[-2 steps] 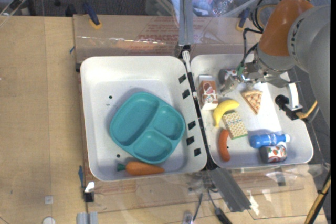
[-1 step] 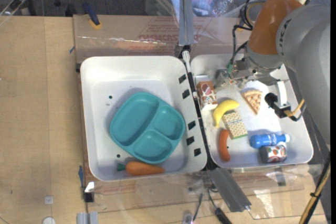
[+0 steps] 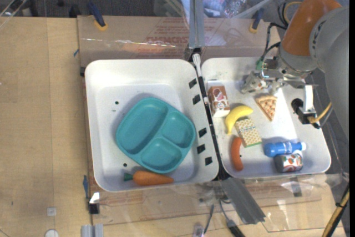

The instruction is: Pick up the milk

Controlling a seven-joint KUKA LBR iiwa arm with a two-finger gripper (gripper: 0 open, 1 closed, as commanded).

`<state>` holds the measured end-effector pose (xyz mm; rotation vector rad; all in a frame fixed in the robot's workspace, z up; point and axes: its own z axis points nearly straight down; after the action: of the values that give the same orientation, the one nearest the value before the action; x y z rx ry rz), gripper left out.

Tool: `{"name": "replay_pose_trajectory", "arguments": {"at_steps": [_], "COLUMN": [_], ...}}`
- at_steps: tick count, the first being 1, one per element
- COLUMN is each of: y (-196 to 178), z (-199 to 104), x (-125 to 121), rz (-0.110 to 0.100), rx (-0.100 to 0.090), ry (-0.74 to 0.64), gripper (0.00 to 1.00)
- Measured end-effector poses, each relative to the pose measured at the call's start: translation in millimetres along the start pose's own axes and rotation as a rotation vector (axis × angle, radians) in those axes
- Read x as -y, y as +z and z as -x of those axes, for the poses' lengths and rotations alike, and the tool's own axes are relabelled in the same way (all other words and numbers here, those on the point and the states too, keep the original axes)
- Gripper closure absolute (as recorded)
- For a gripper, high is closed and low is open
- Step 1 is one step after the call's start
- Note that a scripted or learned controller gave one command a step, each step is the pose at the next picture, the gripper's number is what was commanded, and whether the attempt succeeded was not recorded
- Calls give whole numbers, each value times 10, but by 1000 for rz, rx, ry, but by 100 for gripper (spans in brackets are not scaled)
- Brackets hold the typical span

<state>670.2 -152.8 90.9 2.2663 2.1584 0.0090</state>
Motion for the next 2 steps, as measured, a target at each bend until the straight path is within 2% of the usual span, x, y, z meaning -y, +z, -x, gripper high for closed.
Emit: {"name": "replay_pose_trajectory", "arguments": {"at_steps": [2], "y": [3], "z": [111], "x": [-3], "rz": [-3], "rx": [-2], "ry": [-203], "gripper": [0]}}
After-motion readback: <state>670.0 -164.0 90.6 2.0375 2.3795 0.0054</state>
